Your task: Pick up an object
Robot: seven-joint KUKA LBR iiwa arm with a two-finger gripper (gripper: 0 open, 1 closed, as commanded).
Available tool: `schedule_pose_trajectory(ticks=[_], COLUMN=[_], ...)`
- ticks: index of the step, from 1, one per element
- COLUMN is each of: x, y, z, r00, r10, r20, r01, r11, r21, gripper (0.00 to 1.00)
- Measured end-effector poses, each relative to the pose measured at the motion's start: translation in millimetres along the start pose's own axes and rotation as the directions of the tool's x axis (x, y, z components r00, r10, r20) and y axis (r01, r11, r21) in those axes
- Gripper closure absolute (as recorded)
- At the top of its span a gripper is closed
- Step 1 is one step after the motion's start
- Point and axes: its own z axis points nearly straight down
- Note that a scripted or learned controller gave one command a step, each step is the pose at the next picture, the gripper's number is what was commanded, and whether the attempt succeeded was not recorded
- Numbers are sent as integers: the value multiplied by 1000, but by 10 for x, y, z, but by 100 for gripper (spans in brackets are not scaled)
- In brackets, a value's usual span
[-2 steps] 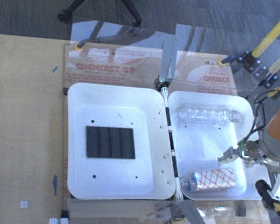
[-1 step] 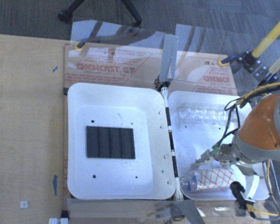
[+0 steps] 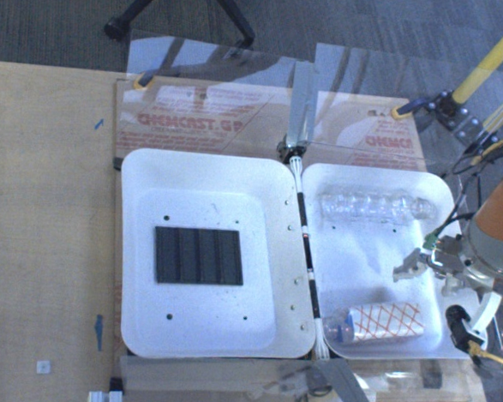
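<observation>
Nearest to the camera, in the right bin (image 3: 445,194), lies a small bottle with a red lattice label (image 3: 380,322), on its side along the near wall, its cap end pointing toward the divider between the two bins. It is just below and a little to the left of our fingers (image 3: 415,263), close but apart from them. We see the fingers standing low over the middle of this bin, at the end of the grey wrist that comes from the right. They look parted to a moderate width, and nothing is between them; the blur makes us a little unsure of the exact opening.

Beyond the fingers, against the far wall, lies a clear plastic ribbed piece (image 3: 373,204), long and transparent, so its edges are hard to read. Well apart, to the left of the fingers, a dark ribbed rectangular block (image 3: 199,256) lies flat in the left bin (image 3: 129,230).

We judge that the step now is choosing and approaching one object. To do it well, we should take the bottle: it is the nearest and easy to see. We should turn the fingers across its short width, centre them over the label, and come straight down. The wall beside it leaves little room, so one finger may hit the rim.
</observation>
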Motion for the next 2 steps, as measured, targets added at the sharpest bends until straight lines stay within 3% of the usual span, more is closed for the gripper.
schedule_pose_trajectory(ticks=[1, 2], x=[11, -3], y=[-273, -262], z=[312, 205], r00=[984, 984], r10=[-181, -178], r20=[-2, 0], r01=[181, 178], r11=[984, 984], r21=[-6, -10], gripper=[0, 100])
